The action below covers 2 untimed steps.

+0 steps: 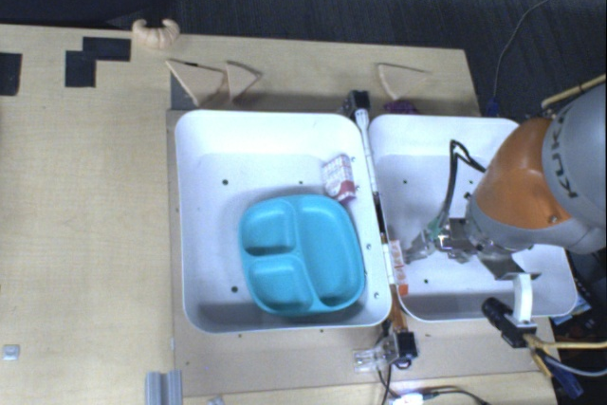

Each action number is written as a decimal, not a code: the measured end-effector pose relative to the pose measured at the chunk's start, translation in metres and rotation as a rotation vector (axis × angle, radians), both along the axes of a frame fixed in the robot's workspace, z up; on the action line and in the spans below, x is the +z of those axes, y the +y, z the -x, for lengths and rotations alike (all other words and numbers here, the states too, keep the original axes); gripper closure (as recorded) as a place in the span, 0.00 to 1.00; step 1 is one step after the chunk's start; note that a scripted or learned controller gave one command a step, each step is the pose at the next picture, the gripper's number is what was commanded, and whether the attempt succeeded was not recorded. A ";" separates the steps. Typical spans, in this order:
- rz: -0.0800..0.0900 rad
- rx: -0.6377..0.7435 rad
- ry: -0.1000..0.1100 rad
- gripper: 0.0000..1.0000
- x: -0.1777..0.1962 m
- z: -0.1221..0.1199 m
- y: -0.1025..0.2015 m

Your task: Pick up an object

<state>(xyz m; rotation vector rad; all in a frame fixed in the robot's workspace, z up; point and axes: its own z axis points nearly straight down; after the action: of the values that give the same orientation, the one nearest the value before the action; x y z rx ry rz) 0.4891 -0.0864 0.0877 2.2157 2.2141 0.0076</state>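
Arm [531, 185] reaches into the right bin [417, 156] w/ pincer [417, 249] low near that bin's left wall; can't tell its grip state. Blue divided tray [302, 253] lies in the left bin [204, 204], w/ a small red-white packet [338, 175] touching its upper right rim. Bins sit on tan tabletop [85, 232].

The arm [550, 180] runs off the right edge and covers much of the right bin [417, 152]. The gripper [422, 247] is too small and blurred to read. The packet [339, 175] print is illegible.
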 end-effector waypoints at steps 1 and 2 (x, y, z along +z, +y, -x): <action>0.001 -0.001 -0.001 0.00 0.000 0.000 0.001; -0.001 0.006 -0.001 0.00 0.000 -0.085 -0.009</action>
<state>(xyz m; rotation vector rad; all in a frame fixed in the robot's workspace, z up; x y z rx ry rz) 0.5742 -0.0955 0.0873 2.2095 2.2205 0.0097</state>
